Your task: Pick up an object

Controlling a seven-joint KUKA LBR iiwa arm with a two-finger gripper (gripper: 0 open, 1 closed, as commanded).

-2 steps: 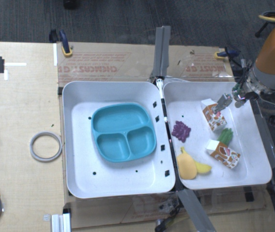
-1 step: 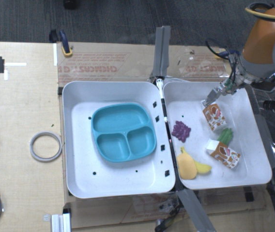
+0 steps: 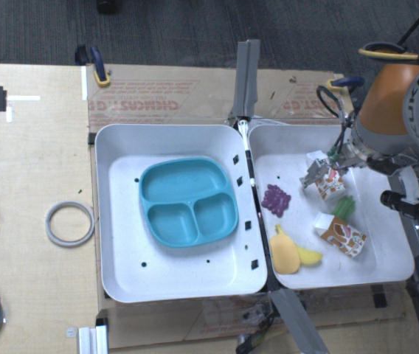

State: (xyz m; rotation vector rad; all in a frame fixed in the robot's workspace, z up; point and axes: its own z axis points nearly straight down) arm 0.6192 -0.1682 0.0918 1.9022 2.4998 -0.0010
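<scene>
Bench carries 2 white bins. The left bin (image 3: 113, 220) holds 1 blue divided tray (image 3: 189, 201), not involved at present. The right bin (image 3: 386, 268) holds the candidate objects: a purple grape cluster (image 3: 275, 199) at about 9 o'clock from bin centre, a yellow pear-and-banana pair (image 3: 291, 254) at 7 o'clock, an orange patterned carton (image 3: 342, 236) at 5 o'clock with a green item (image 3: 344, 206) just above it, and a small white-and-red carton (image 3: 330, 184) at 12 o'clock. The arm enters from 3 o'clock; its gripper (image 3: 317, 171) sits low at the small carton's 10 o'clock corner, apparently touching or just beside it. Whether the jaws are spread or pressed together cannot be told here, and nothing is seen pinched between them. Judgement: the step in hand is the descent onto a chosen object, most likely the small carton. The next move calls for straddling the carton squarely, closing on it, and lifting straight up, clear of the green item.
</scene>
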